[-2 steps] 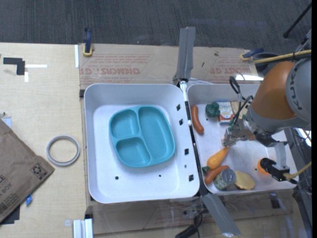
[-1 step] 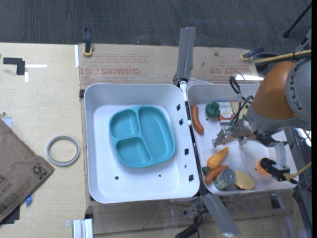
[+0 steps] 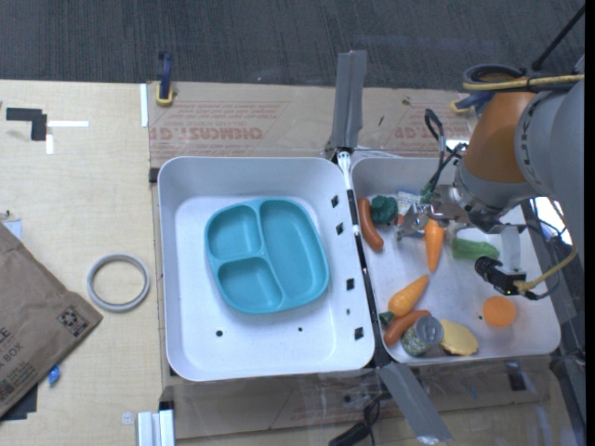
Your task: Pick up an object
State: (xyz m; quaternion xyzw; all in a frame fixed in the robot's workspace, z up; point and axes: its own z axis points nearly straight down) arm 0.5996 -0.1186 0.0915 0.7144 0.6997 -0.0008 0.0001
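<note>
The pale wooden bench [image 3: 74, 193] carries two shallow white bins side by side, the left bin [image 3: 177, 277] and the right bin [image 3: 544, 328] touching at their rims. A roll of tape [image 3: 118, 281] lies left of them, near a brown cardboard box [image 3: 33, 319].

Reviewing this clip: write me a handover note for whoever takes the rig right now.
Pincer: low in the right white bin, at the top of an upright orange carrot-shaped toy; grip cannot be judged.
Things: the toy food is all in the right bin, including a reddish sausage and a small orange ball. The left white bin holds a blue three-compartment plate.
Done: no lift confirmed.
Left: confirm a grasp, then raise.
</note>
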